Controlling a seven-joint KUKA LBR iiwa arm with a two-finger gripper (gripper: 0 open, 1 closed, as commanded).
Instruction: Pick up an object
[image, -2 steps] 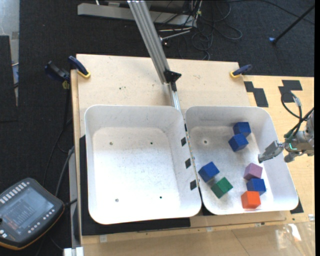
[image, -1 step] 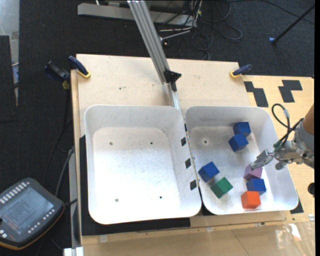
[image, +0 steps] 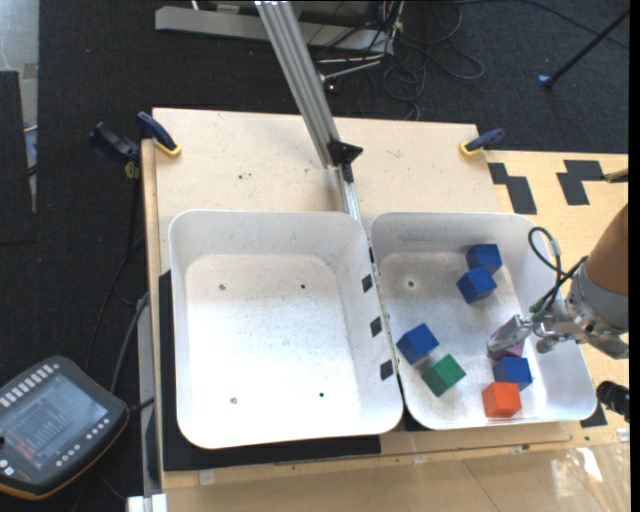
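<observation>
Jaws are seen low in the right bin (image: 392, 238), toward the near right corner of the surface; whether they are parted or clenched cannot be told, and nothing can be seen gripped between them. A purple block (image: 511, 352) lies just under their tip, touching or almost touching a blue cube (image: 513, 372), with an orange cube (image: 502, 399) just beyond that, nearer the near edge. This crowding is judged the main risk: if the jaws are lowered here, a neighbour may be struck instead of straddled, so that the purple block is pushed aside or two pieces are wedged together and dropped on lifting. A slanted approach may also let the block be squeezed out sideways. The bin wall on the right leaves little room for correction.
</observation>
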